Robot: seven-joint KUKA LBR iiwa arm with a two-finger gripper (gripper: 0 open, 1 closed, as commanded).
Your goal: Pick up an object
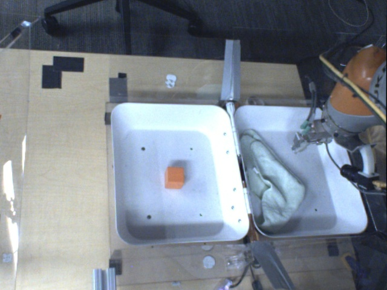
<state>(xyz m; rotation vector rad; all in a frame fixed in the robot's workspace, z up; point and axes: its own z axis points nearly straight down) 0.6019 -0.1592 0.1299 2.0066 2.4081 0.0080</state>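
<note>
Orange cube point(175, 177), pale grey-green cloth point(273, 186), white bins point(130, 162).

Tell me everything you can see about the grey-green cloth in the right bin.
The cloth is a pale grey-green fabric, soft and crumpled into a long bundle with folds along its length. It lies slack on the floor of the right bin, running from near the upper left corner down toward the lower middle, its left edge along the wall shared with the left bin. The pincer is above and to its right, apart from it.

No readable text, labels or numbers anywhere. Black tape patches point(60, 70) at upper left of the tabletop point(54, 180) are blank.
</note>
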